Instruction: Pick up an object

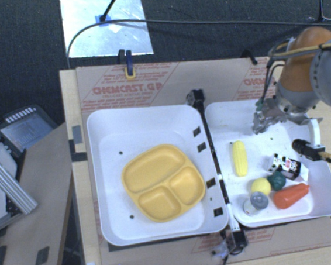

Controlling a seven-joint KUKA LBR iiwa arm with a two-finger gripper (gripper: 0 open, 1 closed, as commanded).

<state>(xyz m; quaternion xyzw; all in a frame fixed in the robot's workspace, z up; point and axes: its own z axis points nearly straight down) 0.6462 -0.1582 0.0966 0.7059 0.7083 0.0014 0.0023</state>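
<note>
My gripper hangs over the back of the right bin, pointing down at bare white floor with nothing under it. A yellow corn cob lies lengthwise in front of it and to its left. Toward the bin's front right corner sits a cluster: a small black-and-white block, a dark green lump, a yellow ball, an orange carrot and a grey-blue round piece. The gripper is apart from all of them.
A yellow three-compartment plate lies in the left bin. A black divider rail runs between the bins. Brown cardboard lies under both bins.
</note>
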